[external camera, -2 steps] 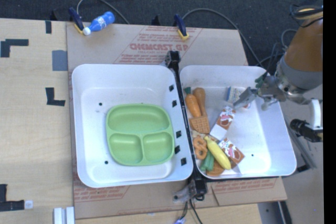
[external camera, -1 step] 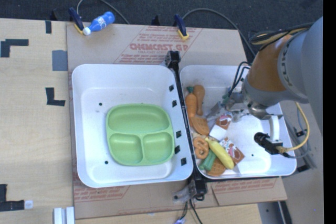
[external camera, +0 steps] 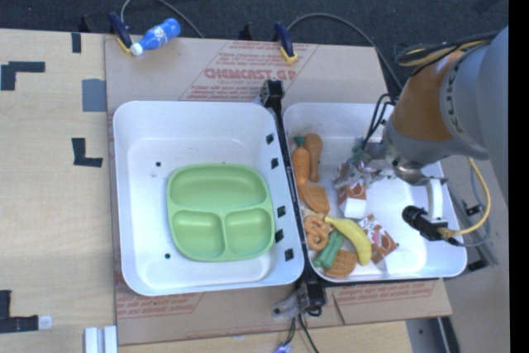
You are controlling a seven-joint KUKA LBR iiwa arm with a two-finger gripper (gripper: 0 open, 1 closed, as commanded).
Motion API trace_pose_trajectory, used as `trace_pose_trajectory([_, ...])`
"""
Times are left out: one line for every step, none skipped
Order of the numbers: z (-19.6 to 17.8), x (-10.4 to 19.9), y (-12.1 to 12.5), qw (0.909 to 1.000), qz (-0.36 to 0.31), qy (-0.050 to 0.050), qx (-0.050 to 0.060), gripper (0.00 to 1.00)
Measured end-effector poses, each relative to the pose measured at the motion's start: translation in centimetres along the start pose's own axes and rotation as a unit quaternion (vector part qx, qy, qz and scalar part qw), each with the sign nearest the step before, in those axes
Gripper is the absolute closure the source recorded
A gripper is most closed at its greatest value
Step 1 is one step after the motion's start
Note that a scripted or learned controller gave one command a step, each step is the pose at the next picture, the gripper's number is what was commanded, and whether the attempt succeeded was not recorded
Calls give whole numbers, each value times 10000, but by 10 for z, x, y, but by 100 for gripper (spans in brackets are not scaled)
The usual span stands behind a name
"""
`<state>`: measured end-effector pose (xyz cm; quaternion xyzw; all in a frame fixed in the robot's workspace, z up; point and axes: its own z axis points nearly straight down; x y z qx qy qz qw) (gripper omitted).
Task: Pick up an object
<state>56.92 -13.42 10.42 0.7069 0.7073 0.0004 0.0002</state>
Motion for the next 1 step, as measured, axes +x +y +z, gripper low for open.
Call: trace_pose_trajectory([-81,72,20,10000,-16,3,-5,100])
